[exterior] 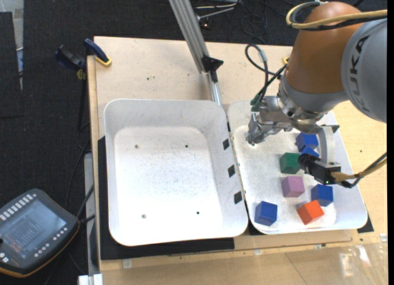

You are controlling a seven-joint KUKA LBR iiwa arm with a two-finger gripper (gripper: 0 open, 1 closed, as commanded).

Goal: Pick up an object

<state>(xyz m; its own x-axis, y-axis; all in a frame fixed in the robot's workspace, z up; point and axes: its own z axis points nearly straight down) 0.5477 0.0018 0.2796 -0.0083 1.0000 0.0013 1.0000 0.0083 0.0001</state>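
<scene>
- Blocks are the candidates, all lying in the right bin (246,173): nearest the camera sit a blue cube (266,212) and an orange cube (310,211), well apart from each other.
- Just behind them lie a lilac cube (293,186) and a second blue block (323,194), close together; crowding there would make a clean pinch harder.
- Farther back, a green cube (289,162) rests beside a black fitting on the arm's cable, and another blue block (307,141) lies partly under the wrist.
- Gripper (253,135) hangs over the bin's far left part, above bare floor, nothing visible between its fingers; from this angle I cannot tell whether they are spread or closed.
- To do this well, I judge the lone near blue cube the safest pick: centre over it, square the fingers to its faces, and descend straight.
- Left bin (117,117) sits alongside.
</scene>
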